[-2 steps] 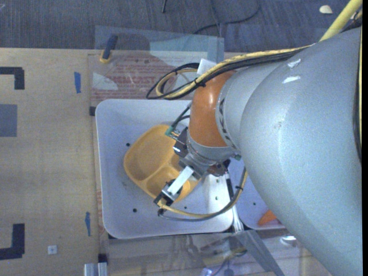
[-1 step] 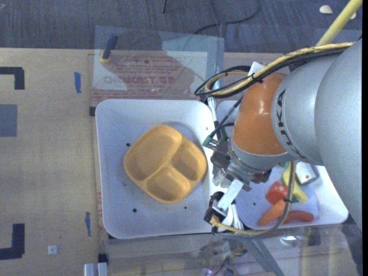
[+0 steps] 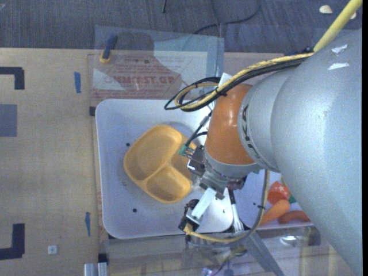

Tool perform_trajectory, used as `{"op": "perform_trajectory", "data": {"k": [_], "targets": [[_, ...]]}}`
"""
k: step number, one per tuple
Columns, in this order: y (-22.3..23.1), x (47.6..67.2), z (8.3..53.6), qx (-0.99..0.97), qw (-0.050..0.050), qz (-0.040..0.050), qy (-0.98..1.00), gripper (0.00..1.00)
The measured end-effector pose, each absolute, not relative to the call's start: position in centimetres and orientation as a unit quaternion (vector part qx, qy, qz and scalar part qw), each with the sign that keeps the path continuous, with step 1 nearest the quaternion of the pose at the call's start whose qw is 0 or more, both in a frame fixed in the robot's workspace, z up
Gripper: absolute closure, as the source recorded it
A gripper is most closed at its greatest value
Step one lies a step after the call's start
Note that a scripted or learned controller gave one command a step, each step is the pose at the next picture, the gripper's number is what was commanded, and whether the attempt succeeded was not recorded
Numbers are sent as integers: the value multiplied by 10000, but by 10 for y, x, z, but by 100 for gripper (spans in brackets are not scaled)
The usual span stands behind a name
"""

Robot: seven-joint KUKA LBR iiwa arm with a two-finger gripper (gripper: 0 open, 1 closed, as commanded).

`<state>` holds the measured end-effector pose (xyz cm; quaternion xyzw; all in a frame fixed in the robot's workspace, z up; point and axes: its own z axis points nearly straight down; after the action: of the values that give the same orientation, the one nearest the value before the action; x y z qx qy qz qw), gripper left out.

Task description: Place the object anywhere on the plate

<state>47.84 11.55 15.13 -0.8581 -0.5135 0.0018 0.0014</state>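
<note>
Entry: yellow plastic divided plate [image 3: 156,163], in left white bin [image 3: 109,171], just view-left of my gripper [image 3: 217,211].
Likely object: orange carrot-shaped toy [image 3: 277,208], opposite side, view-right of gripper.
Grip state: I cannot tell; nothing seen held.

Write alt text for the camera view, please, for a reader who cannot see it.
A grey robot arm with an orange band reaches from the right over a white bin holding a yellow divided plate. Orange and red items lie in the neighbouring bin, partly hidden by the arm.
</note>
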Motion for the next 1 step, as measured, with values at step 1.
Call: {"op": "perform_trajectory", "data": {"k": [1], "targets": [[174,479,133,-7353,15,13,-6777,100]]}}
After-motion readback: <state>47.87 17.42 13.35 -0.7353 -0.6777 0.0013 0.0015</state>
